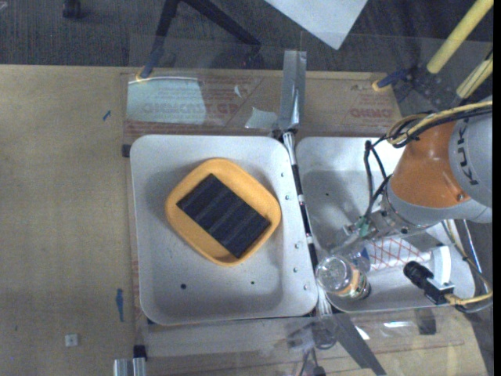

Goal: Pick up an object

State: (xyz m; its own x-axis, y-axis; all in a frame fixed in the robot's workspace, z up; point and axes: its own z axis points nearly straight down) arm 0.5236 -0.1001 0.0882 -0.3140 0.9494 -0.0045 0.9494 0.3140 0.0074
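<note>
Pincer [362, 251] low in the right bin [329, 171] — grip state unclear; yellow pad [223, 211] in the left bin [156, 288].

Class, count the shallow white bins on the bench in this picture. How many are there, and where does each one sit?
2. The left bin holds an orange pad with a dark panel. The right bin lies beside it, under the arm; the arm hides part of it.

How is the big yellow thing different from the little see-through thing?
The yellow tray is wide, flat and solid-colored, with a dark ribbed panel on top; the clear cup is small, round and see-through. The yellow tray lies alone in the left bin; the clear cup sits in the right bin beside the arm. Both rest in white bins.
</note>
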